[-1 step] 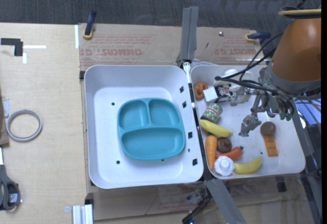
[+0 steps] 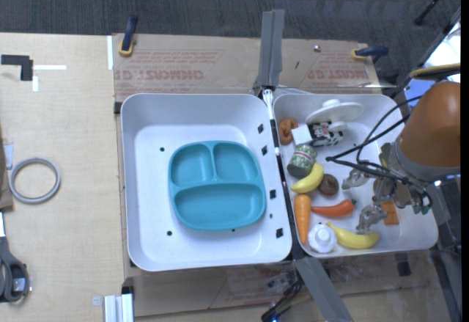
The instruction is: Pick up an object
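The grey arm with its orange band [image 2: 438, 126] is reaching in over the right-hand shallow white bin [image 2: 410, 240], and its metal claw [image 2: 370, 203] is hanging above the bin's near right part. Whether the claw is released or clenched I cannot tell; the metal parts are too tangled with cables to read, and nothing is visibly sitting between its tips. By my judgement the approach step is in hand, with no object lifted yet.

The candidates are all lying in that right bin. A yellow plastic banana [image 2: 355, 238] is resting by the bin's near edge, just beside the claw, with a small white round bottle [image 2: 321, 238] touching its left end. An orange plastic carrot [image 2: 302, 216] is lying along the bin's left wall, a red-orange chilli pepper [image 2: 333, 207] is lying across the middle, and a second yellow banana [image 2: 308, 178] is lying further back, near a brown ball [image 2: 329, 184].

The next move probably calls for lowering straight down onto the near banana and closing across its narrow width without nudging the bottle.

The left-hand white bin [image 2: 139, 166] is holding a teal divided plastic plate [image 2: 217, 185]. Both bins are sitting on brown cardboard over the pale wooden bench [image 2: 58, 254], where a grey tape ring [image 2: 33, 180] is lying near the left edge. Dark carpet is showing beyond the far edge.
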Controlling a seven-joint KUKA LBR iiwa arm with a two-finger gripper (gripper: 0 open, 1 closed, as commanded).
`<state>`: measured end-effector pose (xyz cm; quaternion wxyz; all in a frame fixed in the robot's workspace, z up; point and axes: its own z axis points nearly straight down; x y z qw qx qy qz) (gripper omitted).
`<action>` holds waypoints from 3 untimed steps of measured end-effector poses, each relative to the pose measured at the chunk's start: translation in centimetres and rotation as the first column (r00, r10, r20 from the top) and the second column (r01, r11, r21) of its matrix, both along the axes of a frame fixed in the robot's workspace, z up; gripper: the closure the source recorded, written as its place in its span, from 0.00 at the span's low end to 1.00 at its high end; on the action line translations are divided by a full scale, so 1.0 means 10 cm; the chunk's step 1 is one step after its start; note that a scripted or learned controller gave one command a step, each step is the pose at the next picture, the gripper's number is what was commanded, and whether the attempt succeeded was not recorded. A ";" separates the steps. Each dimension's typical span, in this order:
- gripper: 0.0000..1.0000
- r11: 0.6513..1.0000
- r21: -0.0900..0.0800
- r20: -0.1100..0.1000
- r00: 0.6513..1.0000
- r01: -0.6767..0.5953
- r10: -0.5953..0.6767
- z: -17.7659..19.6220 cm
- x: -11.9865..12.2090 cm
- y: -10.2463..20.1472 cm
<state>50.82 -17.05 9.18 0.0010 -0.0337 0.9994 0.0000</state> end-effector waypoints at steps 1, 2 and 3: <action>0.00 1.000 0.000 0.002 1.000 -0.018 0.018 0.01 0.88 0.29; 0.00 1.000 0.000 0.000 1.000 0.017 -0.017 0.00 0.06 0.66; 1.00 1.000 -0.001 0.004 1.000 0.016 -0.016 0.10 0.08 0.66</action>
